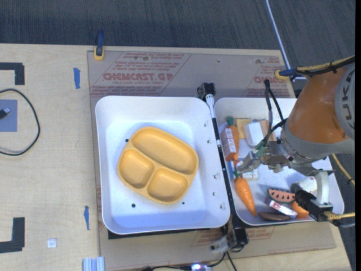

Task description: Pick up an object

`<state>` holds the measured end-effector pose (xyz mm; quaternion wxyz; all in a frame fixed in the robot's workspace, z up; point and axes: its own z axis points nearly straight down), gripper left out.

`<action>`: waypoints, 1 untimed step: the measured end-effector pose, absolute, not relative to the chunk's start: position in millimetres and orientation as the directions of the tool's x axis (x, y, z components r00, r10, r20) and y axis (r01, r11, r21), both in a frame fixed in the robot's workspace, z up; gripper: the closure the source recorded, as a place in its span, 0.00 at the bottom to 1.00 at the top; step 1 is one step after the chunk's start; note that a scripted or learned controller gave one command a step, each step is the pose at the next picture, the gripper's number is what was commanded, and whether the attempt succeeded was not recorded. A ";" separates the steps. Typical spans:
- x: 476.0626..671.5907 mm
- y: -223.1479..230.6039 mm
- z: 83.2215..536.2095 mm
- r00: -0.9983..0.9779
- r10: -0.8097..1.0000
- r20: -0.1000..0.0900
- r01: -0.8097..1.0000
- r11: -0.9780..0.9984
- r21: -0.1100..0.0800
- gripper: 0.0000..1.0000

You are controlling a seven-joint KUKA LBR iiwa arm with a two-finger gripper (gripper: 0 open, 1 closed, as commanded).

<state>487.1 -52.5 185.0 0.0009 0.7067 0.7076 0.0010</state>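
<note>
1. Dark blue-grey carpet floor along the top, well behind the pincer.
2. Light plywood bench far off to its left, marked with blue tape strips and black corner marks.
3. Brown printed sheet under the bins.
4. Even, soft lighting throughout.

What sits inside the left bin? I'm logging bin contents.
The left bin holds one yellow divided tray with three compartments, each bare. Whatever lies under the tray is covered.
</note>
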 end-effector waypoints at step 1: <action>488.5 -103.8 86.1 0.001 1.000 -0.002 1.000 -0.001 0.004 0.00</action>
